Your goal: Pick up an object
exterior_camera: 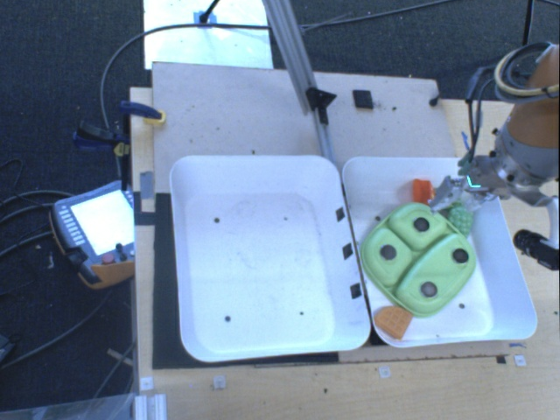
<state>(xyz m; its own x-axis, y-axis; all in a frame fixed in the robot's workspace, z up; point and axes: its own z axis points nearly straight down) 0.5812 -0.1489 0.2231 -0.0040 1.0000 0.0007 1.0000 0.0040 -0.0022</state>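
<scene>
Gripper point(457, 194) sits over the right bin point(512, 274), near its 1 o'clock corner, on the grey arm point(525, 147) coming in from 3 o'clock; can't tell its opening or whether it has anything. Just under the tip, at its 6 o'clock, is a small dark green knobbly object point(461, 220), looks touching or nearly touching the tip, can't tell which. At 9 o'clock of the gripper, close by, a small orange block point(422, 190) lies on the bin floor. Biggest item in the right bin is a light green plastic tray point(418, 258), rounded, split by ridges into four sections, each with a dark round spot; it sits tilted in the bin centre, its 1 o'clock edge beside the knobbly object. At the tray's 7 o'clock, against the bin's near rim, is a flat orange waffle-patterned piece point(393, 323), partly tucked under the tray edge. Left bin point(188, 234) is white, shallow, touching the right bin along the middle seam, with a few small dark dots on its floor. Both bins rest on a pale bench point(236, 103). A handheld controller with a lit screen point(94, 228) lies on the dark floor at 9 o'clock, off the bench.
</scene>
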